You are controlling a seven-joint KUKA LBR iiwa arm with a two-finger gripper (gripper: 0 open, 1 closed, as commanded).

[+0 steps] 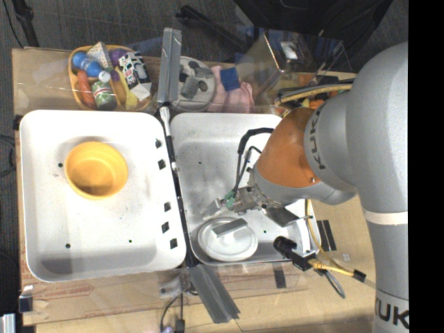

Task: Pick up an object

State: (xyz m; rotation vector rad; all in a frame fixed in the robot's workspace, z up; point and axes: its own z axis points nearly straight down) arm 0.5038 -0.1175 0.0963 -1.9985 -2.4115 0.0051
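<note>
— Well, starting at the gripper (239, 201): open or closed?

— Cannot tell; too small and cluttered at the tip. Shows no clear hold on anything. Hangs low in the right bin (201, 151), toward its near half, under the orange band of the arm (381, 130).

— And nearest to it?

— Looks like a white round dish (232, 245), just below the tip in the camera view, close against the bin's near wall. Touching or just apart, cannot tell. Carries a small grey piece (229, 227) on its upper edge; unclear what.

— Handling?

— Probably light, stiff and smooth; likely slippery, whether plastic or glazed. Seems too wide to span, so better pinched at the rim, one side inside, one outside. Could skate along the wall if pressed flat from above.

— Anything else worth trying?

— Possibly the yellow bowl (97, 168), alone in the left bin (48, 241), well apart from the gripper. Also looks rigid, with a raised rim to pinch; means a longer reach, though.
</note>
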